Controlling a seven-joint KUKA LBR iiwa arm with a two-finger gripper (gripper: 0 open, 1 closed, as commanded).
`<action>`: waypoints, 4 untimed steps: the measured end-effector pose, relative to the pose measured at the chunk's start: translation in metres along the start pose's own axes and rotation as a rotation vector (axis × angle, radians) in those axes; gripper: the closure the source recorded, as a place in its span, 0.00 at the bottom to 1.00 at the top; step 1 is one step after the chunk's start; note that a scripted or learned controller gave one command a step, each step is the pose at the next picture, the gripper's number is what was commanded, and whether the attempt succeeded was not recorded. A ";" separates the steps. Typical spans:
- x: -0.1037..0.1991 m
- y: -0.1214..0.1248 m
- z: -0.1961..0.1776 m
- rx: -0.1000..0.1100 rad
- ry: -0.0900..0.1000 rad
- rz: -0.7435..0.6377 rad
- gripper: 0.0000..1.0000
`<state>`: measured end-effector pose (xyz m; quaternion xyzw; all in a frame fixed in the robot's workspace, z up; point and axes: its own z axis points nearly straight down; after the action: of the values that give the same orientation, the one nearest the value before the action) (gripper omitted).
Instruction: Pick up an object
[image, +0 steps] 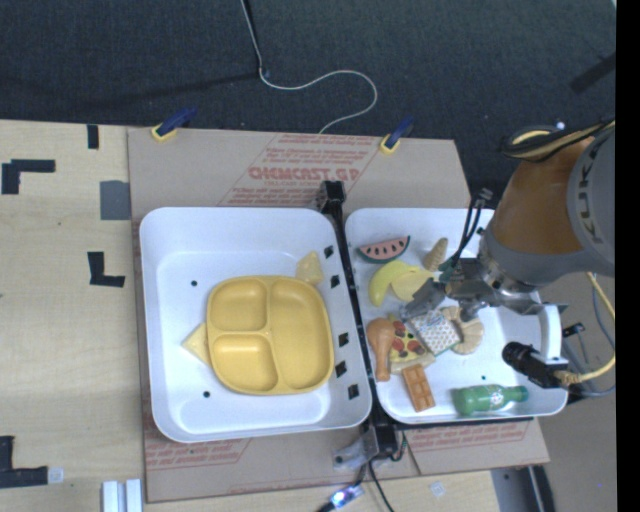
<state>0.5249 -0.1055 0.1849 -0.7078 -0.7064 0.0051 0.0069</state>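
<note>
A single fixed camera looks down on the bench from above, tilted at a slant rather than straight overhead, so the far edge lies toward twelve o'clock, where dark floor shows beyond the cardboard sheet. It stands far enough back to take in both white bins whole: the left bin sits just at nine o'clock of centre, the right bin toward four o'clock, the two touching along a shared divide. The arm enters from three o'clock and hangs over the right bin, hiding part of that bin's far rim.
</note>
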 end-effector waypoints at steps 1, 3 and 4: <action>0.000 0.003 -0.007 -0.014 -0.002 -0.003 0.00; -0.001 -0.013 0.091 -0.020 -0.005 -0.002 0.00; -0.003 -0.011 0.097 -0.023 -0.008 0.000 0.00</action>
<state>0.5122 -0.1082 0.0879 -0.7077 -0.7065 -0.0003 -0.0038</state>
